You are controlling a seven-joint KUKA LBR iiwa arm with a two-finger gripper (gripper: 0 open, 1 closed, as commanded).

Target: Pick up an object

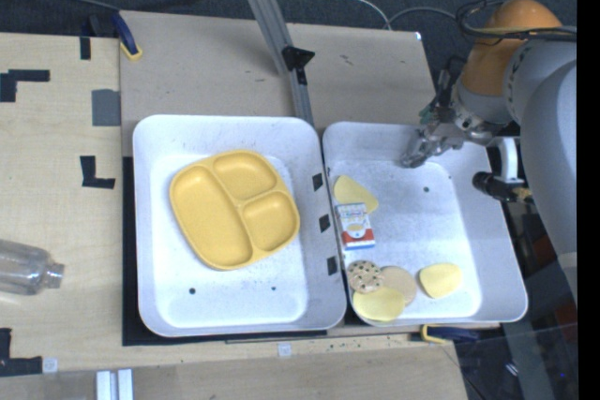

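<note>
Step in hand, as I judge it: approach. Nothing picked yet.

Landmark: the small carton (356, 227) against the left wall of the right bin (487, 295).

Nearest the camera from the carton: a cookie (364, 274), a pale round piece (397, 282), a yellow piece (379, 303) at the front wall, another yellow piece (439, 279) off to the right. These crowd the front wall; little room for fingers there.

Just behind the carton: a yellow wedge (353, 193), touching or nearly so.

Farther back and right of the carton: bare bin floor, then the gripper (416, 155) low near the back wall, well apart from every item. It carries nothing; the view is too blurred to tell how its tips are set.

Next move likely calls for travel forward and left across the open floor, then a descent.

Left of the carton, in the other bin (150, 201): a yellow divided tray (234, 208).
</note>
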